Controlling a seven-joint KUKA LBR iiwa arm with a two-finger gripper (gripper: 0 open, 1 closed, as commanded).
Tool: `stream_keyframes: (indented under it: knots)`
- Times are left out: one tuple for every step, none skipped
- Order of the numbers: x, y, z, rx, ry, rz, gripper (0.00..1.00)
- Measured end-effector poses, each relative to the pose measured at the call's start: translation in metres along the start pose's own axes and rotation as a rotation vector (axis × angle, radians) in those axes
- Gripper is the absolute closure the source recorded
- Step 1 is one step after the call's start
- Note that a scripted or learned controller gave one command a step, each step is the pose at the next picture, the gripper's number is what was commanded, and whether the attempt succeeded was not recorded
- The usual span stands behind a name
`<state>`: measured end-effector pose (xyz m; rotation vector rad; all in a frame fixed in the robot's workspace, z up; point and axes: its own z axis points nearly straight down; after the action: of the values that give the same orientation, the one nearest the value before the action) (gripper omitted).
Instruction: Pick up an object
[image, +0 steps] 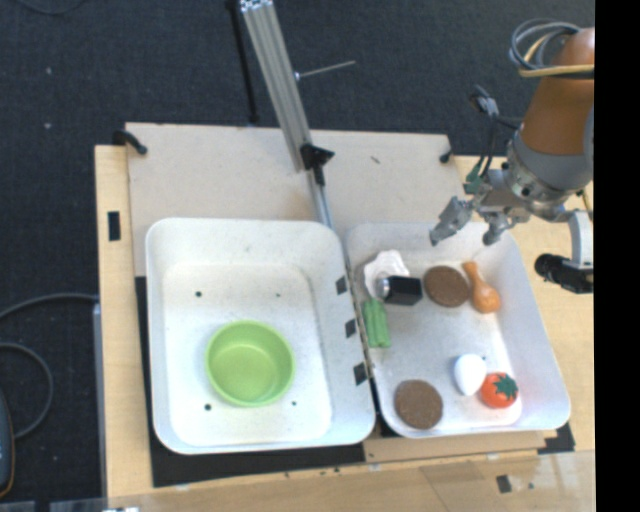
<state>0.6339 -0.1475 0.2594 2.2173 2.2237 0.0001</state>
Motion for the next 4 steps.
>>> stream_keyframes:
  knots:
    - [0.000, 0.000, 0.000, 0.000, -0.001, 0.000, 0.00]
    - [0.005, -0.004, 0.061, 0.006, -0.001, 0.002, 0.00]
    - [-0.002, -0.014, 0.118, 0.006, -0.001, 0.004, 0.00]
    - [-0.004, -0.008, 0.139, -0.016, -0.003, 0.001, 0.00]
